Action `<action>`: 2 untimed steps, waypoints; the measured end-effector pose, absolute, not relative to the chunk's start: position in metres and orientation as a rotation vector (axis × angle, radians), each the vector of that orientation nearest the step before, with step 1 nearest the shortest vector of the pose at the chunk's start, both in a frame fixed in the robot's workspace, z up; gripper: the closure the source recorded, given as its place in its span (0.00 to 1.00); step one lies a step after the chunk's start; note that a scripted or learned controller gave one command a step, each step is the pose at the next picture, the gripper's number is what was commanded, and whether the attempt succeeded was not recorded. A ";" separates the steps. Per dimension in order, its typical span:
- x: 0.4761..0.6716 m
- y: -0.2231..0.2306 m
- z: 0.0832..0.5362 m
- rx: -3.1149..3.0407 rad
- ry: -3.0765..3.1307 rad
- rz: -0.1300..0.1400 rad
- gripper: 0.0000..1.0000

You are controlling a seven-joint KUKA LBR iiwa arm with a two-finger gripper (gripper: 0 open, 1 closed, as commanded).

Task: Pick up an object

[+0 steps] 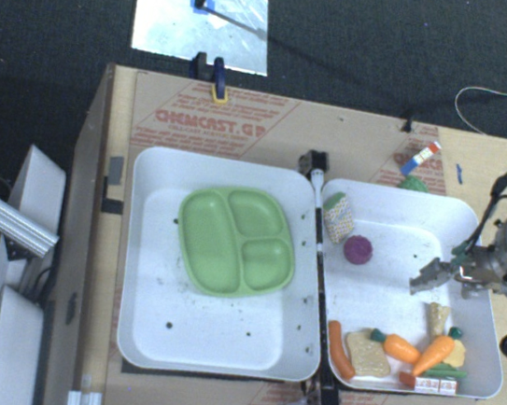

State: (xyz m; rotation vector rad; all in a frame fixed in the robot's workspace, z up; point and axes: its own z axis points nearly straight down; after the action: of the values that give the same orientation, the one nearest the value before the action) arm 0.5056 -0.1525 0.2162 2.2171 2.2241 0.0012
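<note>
Bench (247, 116) bears two bins (150, 323).

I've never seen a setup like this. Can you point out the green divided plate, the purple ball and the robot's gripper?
green divided plate (225, 268): camera view, its large left compartment.
purple ball (358, 249): camera view, its centre.
gripper (427, 277): camera view, between its fingertips.

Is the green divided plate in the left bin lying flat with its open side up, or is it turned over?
Open side up. The green divided plate lies flat in the left white bin, its three compartments showing.
</note>
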 end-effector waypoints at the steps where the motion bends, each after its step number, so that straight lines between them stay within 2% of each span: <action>1: 0.519 -0.146 0.092 2.222 2.224 -0.002 0.00; 2: 0.554 -0.084 0.084 2.216 2.226 0.003 0.00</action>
State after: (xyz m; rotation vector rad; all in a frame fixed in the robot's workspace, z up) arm 0.5537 -0.0840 0.0842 2.2162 2.2261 0.0028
